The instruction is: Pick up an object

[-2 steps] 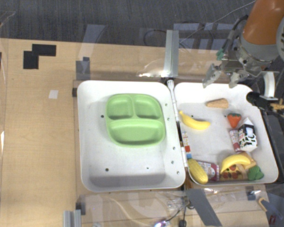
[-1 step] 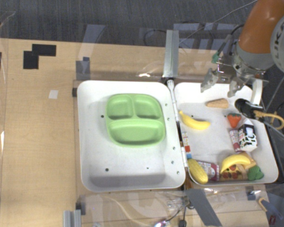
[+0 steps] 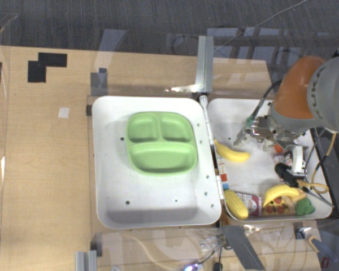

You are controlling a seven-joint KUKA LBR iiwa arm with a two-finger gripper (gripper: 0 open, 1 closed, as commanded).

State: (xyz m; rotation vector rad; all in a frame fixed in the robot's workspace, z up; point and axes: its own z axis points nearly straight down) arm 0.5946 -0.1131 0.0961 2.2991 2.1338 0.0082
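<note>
Over the right bin (image 3: 327, 210), the claw (image 3: 254, 135) hangs low on the grey arm (image 3: 327, 95), its fingers spread apart with nothing between them. Just below it and to its left, a small banana (image 3: 233, 153) lies on the bin floor. Along the near edge sit a corn cob (image 3: 235, 203), a second banana (image 3: 281, 193), a red packet (image 3: 271, 206) and a green piece (image 3: 305, 206). On the left bin (image 3: 110, 202) rests a green divided plate (image 3: 160, 143), upon the wooden tabletop (image 3: 39, 168).

Grey arm (image 3: 332, 89), orange band (image 3: 294, 95), metallic claw (image 3: 254, 135).
</note>
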